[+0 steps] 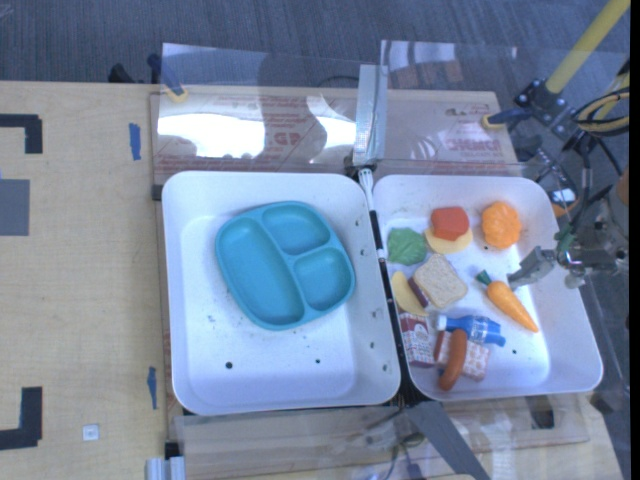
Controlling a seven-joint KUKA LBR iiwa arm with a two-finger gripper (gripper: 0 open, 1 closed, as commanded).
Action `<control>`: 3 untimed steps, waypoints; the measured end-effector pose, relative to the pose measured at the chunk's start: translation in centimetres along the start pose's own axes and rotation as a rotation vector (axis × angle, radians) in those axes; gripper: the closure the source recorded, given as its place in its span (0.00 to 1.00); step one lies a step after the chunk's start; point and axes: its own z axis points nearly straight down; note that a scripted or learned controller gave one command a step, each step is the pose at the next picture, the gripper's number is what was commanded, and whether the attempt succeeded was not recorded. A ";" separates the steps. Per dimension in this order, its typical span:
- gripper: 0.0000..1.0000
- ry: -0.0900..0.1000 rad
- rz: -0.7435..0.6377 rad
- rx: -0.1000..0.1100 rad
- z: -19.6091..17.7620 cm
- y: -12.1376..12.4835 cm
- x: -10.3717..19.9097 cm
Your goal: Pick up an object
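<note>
This was a robotics lab or test bench, not a home. A plywood bench (70,268) carried black fiducial-style marks (22,134) at nine o'clock and blue tape tabs (134,140). Clear plastic screens (260,108) stood at twelve o'clock behind two white bins (190,368), over grey office carpet (300,8).

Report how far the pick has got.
Done: the gripper has reached the right bin, beside the carrot. In hand: nothing visibly between its fingers. Left: grasp and lift; carrot, orange and bread slice all lie in the bin.
</note>
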 end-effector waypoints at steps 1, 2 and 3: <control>0.00 -0.003 0.052 -0.008 12.9 1.2 -1.3; 1.00 -0.005 0.055 -0.013 11.8 1.3 -1.5; 1.00 -0.003 0.096 -0.014 0.4 4.9 0.9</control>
